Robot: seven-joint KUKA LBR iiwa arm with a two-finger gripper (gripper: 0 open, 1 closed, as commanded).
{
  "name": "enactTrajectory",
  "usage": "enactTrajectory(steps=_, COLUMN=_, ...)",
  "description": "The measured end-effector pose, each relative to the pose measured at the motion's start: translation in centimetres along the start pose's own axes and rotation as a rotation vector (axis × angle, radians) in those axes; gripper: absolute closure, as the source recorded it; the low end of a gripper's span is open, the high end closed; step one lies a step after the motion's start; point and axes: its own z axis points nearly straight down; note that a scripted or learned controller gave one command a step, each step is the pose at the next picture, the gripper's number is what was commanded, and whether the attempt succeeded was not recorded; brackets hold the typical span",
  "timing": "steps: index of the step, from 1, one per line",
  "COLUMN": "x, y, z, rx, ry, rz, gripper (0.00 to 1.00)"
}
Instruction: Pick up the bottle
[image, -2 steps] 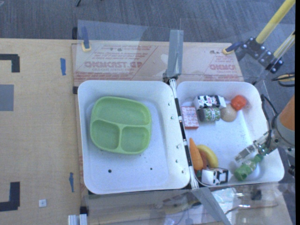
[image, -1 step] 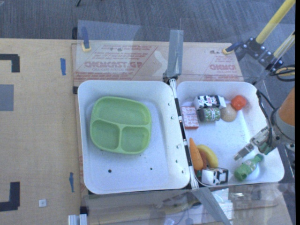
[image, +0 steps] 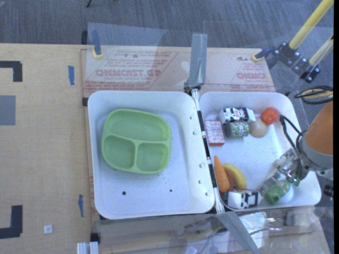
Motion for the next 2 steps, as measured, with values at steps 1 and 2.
enactTrajectory(steps=1, x=-0.21, y=0.1, z=-1.16, rx=-0.005, ry=-0.007, rz=0.003, gripper=1.0)
enactTrajectory(steps=2, x=-0.21, y=0.09, z=-1.15, rx=-0.004, ry=-0.007, rz=0.003, gripper=0.0)
